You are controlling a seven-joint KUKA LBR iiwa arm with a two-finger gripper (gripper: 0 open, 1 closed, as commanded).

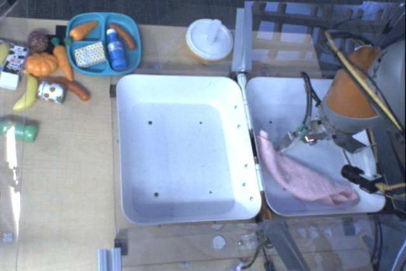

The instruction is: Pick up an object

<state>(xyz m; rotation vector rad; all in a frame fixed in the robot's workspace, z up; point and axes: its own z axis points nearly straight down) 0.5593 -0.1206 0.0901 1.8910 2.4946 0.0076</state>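
Observation:
A pink cloth (298, 176) lies crumpled in the right bin (279, 98), stretching from the bin's left wall towards its front right corner. My gripper (303, 136) hangs low in that bin, just above the upper left part of the cloth. The grey arm with its orange band (353, 95) comes in from the right and hides the bin's far right part. I cannot make out whether any cloth is caught in the gripper.
The left bin (184, 149) sits beside the right one, divided by a shared rim. On the bench to the left are a blue divided plate (103, 43) with toy food, several loose toy foods (47, 73) and a white lidded cup (209, 40). Cables (365, 181) run along the right.

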